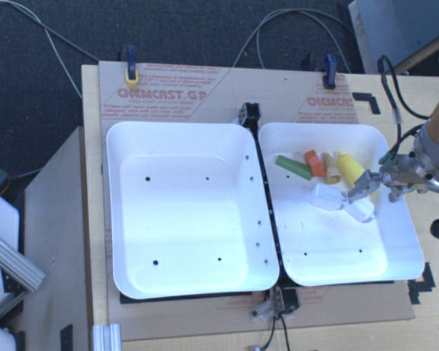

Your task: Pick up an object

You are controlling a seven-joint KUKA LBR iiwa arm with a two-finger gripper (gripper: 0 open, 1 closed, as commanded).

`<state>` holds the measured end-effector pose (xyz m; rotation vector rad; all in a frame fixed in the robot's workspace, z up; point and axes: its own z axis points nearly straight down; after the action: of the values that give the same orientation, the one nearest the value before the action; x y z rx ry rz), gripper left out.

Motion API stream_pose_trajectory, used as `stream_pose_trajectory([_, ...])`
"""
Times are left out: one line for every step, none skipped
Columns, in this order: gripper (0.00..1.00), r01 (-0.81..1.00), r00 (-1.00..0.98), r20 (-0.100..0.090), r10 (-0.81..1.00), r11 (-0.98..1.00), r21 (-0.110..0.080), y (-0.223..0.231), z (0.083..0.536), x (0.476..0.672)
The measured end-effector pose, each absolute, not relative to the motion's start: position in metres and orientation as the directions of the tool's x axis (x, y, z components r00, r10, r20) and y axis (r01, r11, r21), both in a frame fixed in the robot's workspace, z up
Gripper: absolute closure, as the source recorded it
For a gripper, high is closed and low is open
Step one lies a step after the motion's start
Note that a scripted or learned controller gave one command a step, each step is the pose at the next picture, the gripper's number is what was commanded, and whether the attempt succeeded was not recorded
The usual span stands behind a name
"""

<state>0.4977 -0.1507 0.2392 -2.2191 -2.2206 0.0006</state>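
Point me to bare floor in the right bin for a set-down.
The right bin has bare floor along its near half, from the divider to the near-right corner. Crowded: the far half, where the green piece, orange piece, yellow piece and clear pieces cluster by the gripper.

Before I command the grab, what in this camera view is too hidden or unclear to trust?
- Gripper: finger state unreadable; small, blurred against the right bin.
- Clear objects: outlines vanish against the white floor.
- Orange piece: its far side sits behind the yellow piece; contact unclear.
- Arm: cut off by the right edge.
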Motion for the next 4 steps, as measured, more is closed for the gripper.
stream_pose_trajectory([0.00,1.000,-0.004,0.003,1.000,0.004,-0.005,-0.146,0.116,0.564])
stream_pose_trajectory([0.00,1.000,-0.005,0.000,1.000,0.005,0.002,-0.133,0.082,0.642])
stream_pose_trajectory([1.00,1.000,-0.004,0.002,1.000,0.004,-0.008,-0.134,0.093,0.639])
stream_pose_trajectory([0.00,1.000,-0.003,0.002,1.000,0.003,-0.009,-0.134,0.093,0.639])
